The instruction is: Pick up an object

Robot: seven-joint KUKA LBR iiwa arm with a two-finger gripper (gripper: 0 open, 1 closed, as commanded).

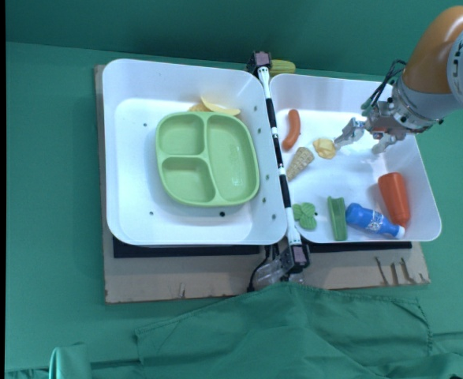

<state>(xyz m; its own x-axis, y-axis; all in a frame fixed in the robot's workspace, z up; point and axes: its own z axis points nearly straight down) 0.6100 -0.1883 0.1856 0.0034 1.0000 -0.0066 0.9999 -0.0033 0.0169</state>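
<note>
- The grey arm with an orange band [444, 42] comes in from the upper right of the frame.
- Its gripper [367, 136] hangs over the right white bin [424, 184], fingers spread apart and pinching nothing.
- A small yellow toy food piece [324, 148] lies just left of the gripper, closest to it.
- Near that piece lie a red sausage [292, 129] and a tan cone-shaped piece [300, 163].
- Lower in the same bin are an orange carrot-shaped toy [394, 198], a blue bottle [373, 220], a green stick [337, 217] and a green leafy piece [304, 215].
- The left white bin [128, 133] holds a light green plate with three sections [207, 159], with a yellow slice [218, 106] at its top edge.
- A green cloth [294, 330] covers the bench at the bottom of the frame.
</note>
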